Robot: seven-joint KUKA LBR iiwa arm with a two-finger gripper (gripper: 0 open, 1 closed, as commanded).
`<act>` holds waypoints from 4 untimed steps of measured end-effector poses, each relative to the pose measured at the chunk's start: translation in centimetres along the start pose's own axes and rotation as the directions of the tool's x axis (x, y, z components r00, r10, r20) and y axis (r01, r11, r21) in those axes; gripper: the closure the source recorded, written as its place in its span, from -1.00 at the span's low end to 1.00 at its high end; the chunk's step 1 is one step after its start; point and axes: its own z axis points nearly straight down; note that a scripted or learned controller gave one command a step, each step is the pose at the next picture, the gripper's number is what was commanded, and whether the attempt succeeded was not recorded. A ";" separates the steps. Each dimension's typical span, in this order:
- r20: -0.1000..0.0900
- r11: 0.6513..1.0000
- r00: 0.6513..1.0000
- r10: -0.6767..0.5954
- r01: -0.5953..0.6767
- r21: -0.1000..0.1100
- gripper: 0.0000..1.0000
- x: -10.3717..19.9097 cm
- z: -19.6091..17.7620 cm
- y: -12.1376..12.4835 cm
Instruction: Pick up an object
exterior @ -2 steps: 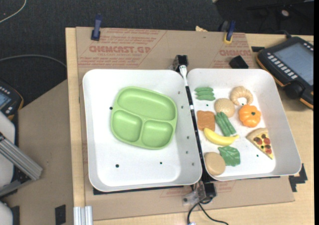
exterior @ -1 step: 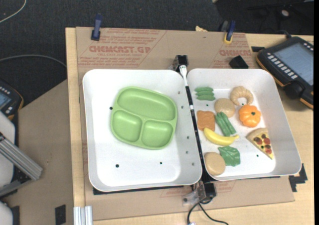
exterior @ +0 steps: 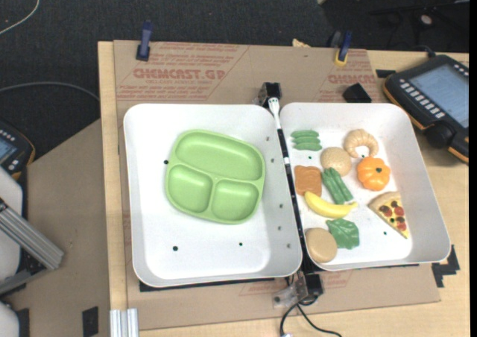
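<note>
Gripper state cannot be told, toy foods crowd the right bin (exterior: 387,123) — croissant (exterior: 361,142), pumpkin (exterior: 373,172), pizza slice (exterior: 391,212) nearest its right rim, banana (exterior: 328,206) mid-cluster, green divided plate (exterior: 215,176) centred in the left bin (exterior: 149,179) — bare white margin around it.

Dark carpet floor (exterior: 186,0) surrounds a cardboard-covered bench (exterior: 223,74), evenly lit.
</note>
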 end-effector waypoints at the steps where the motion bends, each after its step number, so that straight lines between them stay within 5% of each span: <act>1: -0.015 0.999 1.000 0.003 -0.003 0.033 1.00 0.3 23.0 -0.6; 2: 0.001 1.000 1.000 -0.001 0.001 -0.004 1.00 0.5 6.2 0.6; 3: -0.011 1.000 1.000 0.003 -0.003 0.026 1.00 0.2 15.5 -0.4; 4: 0.001 1.000 1.000 0.000 0.000 -0.003 1.00 0.0 -0.1 0.0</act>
